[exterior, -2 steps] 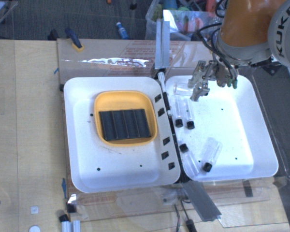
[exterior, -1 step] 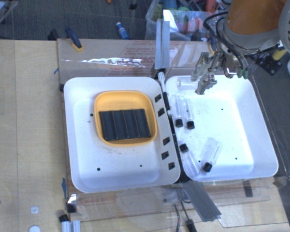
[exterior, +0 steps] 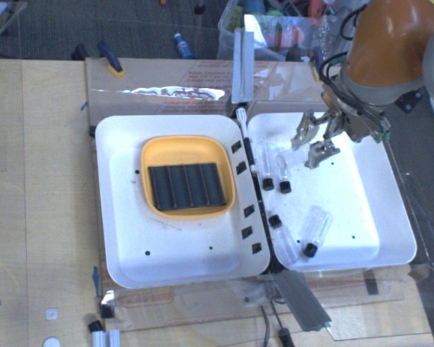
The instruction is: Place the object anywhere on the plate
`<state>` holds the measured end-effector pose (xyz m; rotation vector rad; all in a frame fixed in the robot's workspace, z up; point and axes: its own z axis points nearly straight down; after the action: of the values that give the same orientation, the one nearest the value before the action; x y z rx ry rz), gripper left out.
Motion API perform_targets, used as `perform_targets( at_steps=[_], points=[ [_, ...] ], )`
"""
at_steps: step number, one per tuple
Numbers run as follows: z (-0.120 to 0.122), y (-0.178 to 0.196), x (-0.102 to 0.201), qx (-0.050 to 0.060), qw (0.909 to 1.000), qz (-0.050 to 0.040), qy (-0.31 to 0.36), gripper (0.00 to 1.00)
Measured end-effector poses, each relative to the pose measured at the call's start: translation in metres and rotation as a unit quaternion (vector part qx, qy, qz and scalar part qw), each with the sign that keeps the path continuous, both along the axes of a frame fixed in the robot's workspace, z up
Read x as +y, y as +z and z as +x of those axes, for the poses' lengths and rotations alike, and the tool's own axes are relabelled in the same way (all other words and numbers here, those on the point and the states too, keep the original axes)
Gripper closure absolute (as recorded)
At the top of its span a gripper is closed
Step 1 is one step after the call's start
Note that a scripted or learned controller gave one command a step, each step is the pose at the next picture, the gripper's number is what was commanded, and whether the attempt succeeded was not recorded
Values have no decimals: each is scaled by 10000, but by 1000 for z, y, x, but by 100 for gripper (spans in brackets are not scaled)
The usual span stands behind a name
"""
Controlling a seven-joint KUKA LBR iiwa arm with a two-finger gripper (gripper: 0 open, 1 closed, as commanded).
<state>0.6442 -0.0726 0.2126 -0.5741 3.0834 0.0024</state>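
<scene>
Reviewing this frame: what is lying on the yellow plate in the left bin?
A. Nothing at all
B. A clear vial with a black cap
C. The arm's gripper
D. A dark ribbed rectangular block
D. A dark ribbed rectangular block lies flat inside the yellow plate in the left bin, while the clear vials lie in the right bin, where the gripper hovers.

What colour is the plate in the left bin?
Yellow-orange plate, seen in the camera view.
</scene>
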Motion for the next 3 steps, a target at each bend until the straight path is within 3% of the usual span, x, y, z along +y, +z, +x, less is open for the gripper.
perform_targets(
  at_steps=[1,2,3],
  points=[
    [24,52,18,-28,9944,-3,1054,100],
    [23,15,29,0,9694,-3,2454,100],
    [24,42,37,-32,9323,-13,3616,100]
  ],
)
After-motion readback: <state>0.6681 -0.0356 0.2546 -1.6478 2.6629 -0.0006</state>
